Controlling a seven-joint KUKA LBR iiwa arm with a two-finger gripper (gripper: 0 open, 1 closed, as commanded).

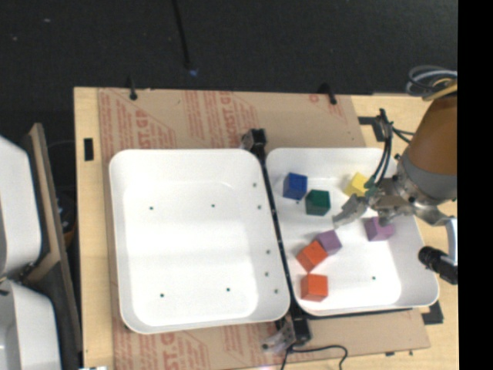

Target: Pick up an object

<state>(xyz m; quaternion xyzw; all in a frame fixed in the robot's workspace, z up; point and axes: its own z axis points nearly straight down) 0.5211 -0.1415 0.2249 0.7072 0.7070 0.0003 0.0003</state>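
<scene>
Your gripper [368, 203] hangs over the right bin [385, 295], toward its far right corner, fingers spread apart and holding nothing, with the yellow cube [357, 183] just beside it on the far side and a purple cube [377, 228] just beside it on the near side. Either looks like a small, stiff, light block with smooth faces, so you should expect no give and some slip. Close squarely on two opposite flat faces, not across corners.

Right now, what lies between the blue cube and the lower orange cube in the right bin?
In the camera view, the other orange cube lies between the blue cube and the lower orange cube. The green cube sits just right of that line.
</scene>
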